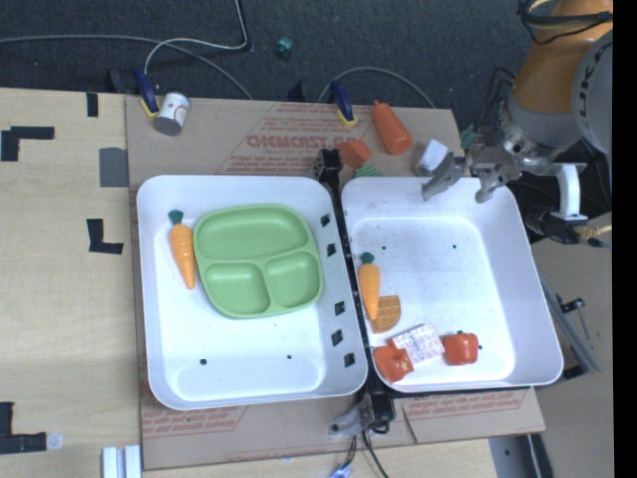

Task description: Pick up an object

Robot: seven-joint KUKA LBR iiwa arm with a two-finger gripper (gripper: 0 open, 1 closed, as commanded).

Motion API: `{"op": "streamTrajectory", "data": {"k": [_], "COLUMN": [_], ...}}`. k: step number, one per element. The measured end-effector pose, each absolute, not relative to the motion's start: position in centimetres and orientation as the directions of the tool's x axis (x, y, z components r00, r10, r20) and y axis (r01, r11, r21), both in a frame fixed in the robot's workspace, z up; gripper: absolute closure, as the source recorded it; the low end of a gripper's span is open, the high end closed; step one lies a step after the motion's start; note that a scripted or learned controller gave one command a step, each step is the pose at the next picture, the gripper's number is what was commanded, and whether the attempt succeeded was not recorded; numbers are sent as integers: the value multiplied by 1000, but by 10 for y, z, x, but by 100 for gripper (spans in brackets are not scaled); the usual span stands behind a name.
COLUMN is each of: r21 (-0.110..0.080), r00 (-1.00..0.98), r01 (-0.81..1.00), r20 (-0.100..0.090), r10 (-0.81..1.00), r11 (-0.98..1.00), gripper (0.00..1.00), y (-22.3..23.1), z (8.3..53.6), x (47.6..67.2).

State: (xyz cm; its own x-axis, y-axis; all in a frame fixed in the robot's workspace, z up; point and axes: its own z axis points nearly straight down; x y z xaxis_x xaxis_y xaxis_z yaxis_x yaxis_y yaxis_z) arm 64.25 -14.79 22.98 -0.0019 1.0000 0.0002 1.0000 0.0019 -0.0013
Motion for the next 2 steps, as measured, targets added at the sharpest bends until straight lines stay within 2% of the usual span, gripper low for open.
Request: {"op": "streamTrajectory", "data": {"k": [1, 2], "r21": [-2, -4], "r00": [-2, -2], "r01": [1000, 1000], "r20": [0, 1], "r10": [1000, 1000], "r11": [2, 2], "gripper": [0, 0], "y": [-106, -98], "z": [235, 146], "x": [577, 596]}}
